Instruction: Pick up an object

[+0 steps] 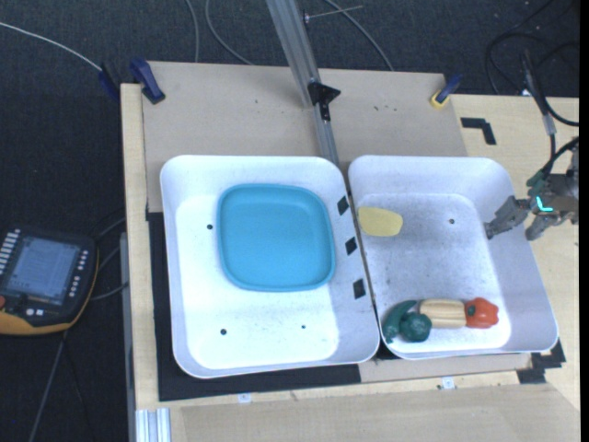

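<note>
I see a light wooden bench [239,99] on a dark carpet floor [55,155] with thin cables [184,7] lying across it. Two white bins sit side by side on the bench. The left bin [189,339] holds a big blue square plate [276,236]. The right bin [515,284] holds a small yellow piece [380,221] near its top left corner. Along its front edge are three more things in a row, touching each other: a dark green lump [408,324], a tan stick shape [442,313] and a red piece [481,313].

A grey metal pole [296,44] slants down to the gap between the bins. Blue clamps [147,81] grip the bench's back left corner and a yellow clamp [446,88] grips its back right. A handheld screen box [41,279] lies on the floor to the left.

My gripper [523,221] comes in from the right and sits over the right rim of the right bin. Its two fingers are spread apart with nothing between them. It is well apart from all the things in the bin. A small teal light [543,206] glows on it.

The writing on the screen box is too small for me to read.
</note>
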Action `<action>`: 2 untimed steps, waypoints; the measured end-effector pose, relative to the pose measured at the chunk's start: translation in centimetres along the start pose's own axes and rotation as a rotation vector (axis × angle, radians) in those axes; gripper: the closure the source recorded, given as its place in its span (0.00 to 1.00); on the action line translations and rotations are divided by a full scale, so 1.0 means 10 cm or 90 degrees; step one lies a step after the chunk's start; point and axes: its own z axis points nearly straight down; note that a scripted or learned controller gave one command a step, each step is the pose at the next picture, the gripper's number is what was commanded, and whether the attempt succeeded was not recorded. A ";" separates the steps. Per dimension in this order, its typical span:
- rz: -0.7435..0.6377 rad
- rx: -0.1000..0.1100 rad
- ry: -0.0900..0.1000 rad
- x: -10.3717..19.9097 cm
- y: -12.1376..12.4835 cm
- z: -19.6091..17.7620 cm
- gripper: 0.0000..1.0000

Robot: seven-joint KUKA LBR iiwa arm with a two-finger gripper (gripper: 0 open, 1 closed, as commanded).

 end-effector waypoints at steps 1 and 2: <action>0.000 0.000 0.000 0.00 0.00 0.00 0.00; 0.000 0.002 0.001 0.03 -0.09 0.48 0.00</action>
